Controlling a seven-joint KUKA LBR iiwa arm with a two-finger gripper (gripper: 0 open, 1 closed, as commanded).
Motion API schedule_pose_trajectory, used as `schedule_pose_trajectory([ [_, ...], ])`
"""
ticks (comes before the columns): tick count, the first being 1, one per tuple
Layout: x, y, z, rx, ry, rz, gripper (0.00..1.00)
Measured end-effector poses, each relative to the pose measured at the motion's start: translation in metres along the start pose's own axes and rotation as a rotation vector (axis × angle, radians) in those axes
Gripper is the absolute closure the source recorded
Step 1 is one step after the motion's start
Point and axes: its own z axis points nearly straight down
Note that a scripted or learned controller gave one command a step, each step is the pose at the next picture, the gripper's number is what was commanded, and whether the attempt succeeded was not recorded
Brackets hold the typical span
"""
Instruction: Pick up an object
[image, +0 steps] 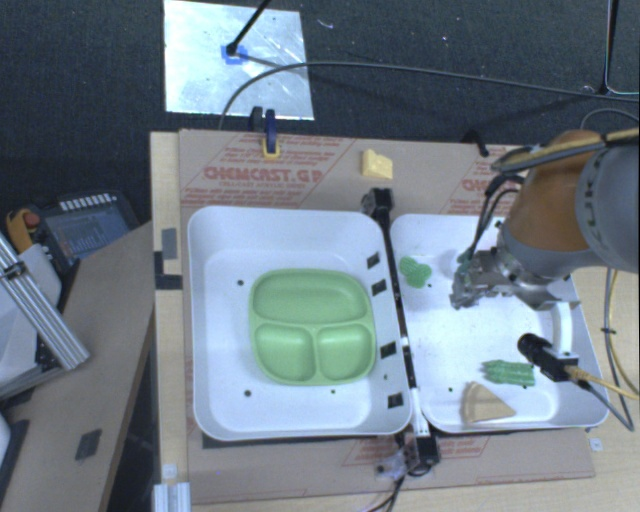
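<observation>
So the dark green toy (509, 373) lies flat near the front of the right bin (440, 400), long axis running roughly left-right across the view. It's bumpy and leafy-looking. The arm (570, 205) comes in from the right, orange band up top, wrist bent down into that bin, with the gripper (466, 290) hanging over the bin floor near a small light green blob (414, 270). A tan wedge (485, 403) sits just in front of the toy. The left bin (215, 400) has a green divided tray (308, 326).

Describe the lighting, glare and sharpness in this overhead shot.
Camera view: even, soft light with faint shadows; strong glare on the foil sheet at the top; white bins bright, nearly washed out; green tray sharp; the claw looks dim and slightly soft.
</observation>
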Motion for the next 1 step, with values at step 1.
schedule_pose_trajectory([
  [1,-0.0019,0.0041,-0.0437,0.0,0.0,0.0,1.0],
])
